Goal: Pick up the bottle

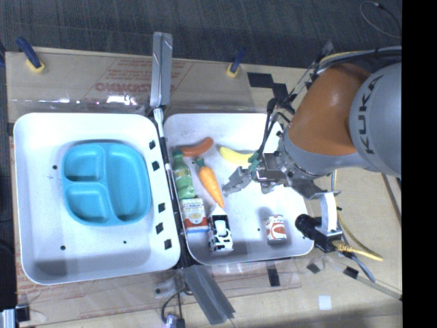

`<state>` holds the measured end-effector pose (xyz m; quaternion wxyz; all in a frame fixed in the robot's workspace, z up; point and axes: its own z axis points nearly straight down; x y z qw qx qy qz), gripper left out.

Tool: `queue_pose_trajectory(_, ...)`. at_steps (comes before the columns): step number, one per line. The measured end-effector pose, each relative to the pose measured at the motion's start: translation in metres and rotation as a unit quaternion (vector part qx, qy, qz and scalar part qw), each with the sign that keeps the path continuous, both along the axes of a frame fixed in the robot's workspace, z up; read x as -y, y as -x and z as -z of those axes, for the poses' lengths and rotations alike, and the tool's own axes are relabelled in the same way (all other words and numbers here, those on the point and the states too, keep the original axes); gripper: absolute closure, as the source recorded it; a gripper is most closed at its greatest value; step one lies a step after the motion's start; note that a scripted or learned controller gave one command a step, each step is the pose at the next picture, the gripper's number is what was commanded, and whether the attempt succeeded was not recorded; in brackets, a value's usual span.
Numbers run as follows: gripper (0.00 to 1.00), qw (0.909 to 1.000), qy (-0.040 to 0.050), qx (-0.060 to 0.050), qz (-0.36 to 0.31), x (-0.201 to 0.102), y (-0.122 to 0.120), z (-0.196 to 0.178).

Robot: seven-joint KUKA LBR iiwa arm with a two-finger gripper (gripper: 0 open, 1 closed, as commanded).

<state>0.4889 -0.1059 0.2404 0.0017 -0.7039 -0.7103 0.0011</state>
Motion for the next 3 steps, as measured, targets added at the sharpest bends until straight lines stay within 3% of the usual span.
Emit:
queue_pose_trajectory(1,0.0,0.9835,0.0008,-0.001,0.181,-0.086,0.007,0.05)
queue_pose_trajectory(2,0.0,0.9201,0.0013,0.0,0.392,-0.152,0.013,0.05)
queue_pose_trajectory(3,0.0,0.9022,0.0024,-0.002,0.431,-0.163,-0.072,0.05)
